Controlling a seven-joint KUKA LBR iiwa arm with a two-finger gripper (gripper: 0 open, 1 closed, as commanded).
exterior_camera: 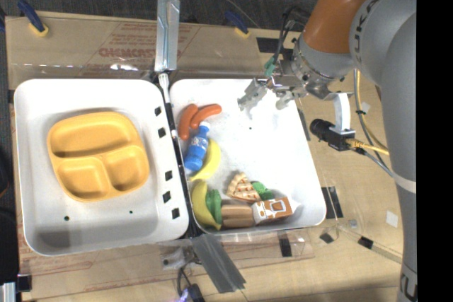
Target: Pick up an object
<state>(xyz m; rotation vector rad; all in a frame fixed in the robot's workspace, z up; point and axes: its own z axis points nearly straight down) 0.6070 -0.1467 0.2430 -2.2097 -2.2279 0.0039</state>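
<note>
Camera view: metal 2-finger end effector (263, 94) spread apart, nothing between, over right white plastic bin (297, 145)'s upper rim. Red sausage (198, 115), blue bottle (197, 146), yellow banana (209, 163) lie below-left, untouched. Pick not begun.

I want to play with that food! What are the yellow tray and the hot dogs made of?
The yellow tray in the left bin looks like smooth hard plastic: one even colour, moulded compartments, soft shine. The hot dogs in the right bin seem to be toy plastic or rubber too, glossy orange-red with a light glint. I can't tell which for sure.
</note>
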